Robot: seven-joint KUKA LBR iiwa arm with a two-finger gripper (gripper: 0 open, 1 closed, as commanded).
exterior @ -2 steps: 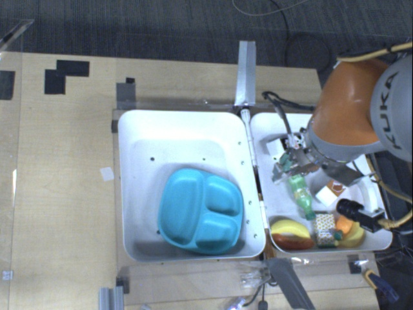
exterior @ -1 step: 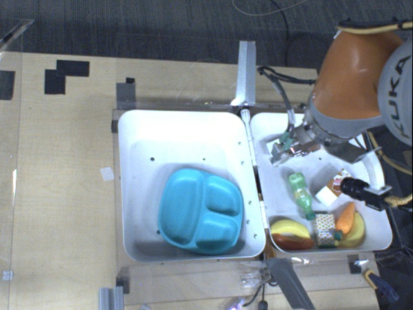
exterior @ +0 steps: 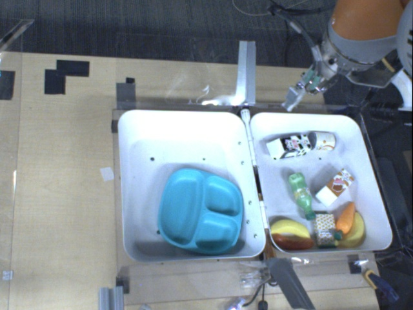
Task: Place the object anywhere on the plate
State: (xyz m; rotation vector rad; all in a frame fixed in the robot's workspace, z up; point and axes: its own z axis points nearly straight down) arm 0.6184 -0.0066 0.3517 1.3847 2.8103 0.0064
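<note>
Plate (exterior: 201, 210), blue and rounded, lies flat in the white bin on the view's left (exterior: 139, 173), toward that bin's near right corner and close to the wall shared with the other bin. It has three hollows: one large one along its left side and two smaller ones on its right, one beyond the other. It is nearly as wide as it is long, so no clear long axis can be read; the rib between the large hollow and the small pair runs roughly from the far edge toward the near edge.

The bin on the view's right (exterior: 361, 154) holds the loose things. A white and black carton (exterior: 300, 144) lies on its side near the far edge, its long axis running left to right. A green bottle (exterior: 300, 193) lies near the middle, its long axis running far to near. Just right of it is a small white and orange carton (exterior: 336, 187). Along the near edge sit a yellow and red fruit (exterior: 290, 233), a small box (exterior: 324, 228), a carrot (exterior: 346, 218) and a banana (exterior: 357, 232), packed close together.

The gripper (exterior: 294, 99) hangs above the tabletop just beyond the far edge of the right bin, angled down and to the left, apart from everything in the bins. Nothing is seen in it, and whether it is wide or narrow cannot be told.
</note>
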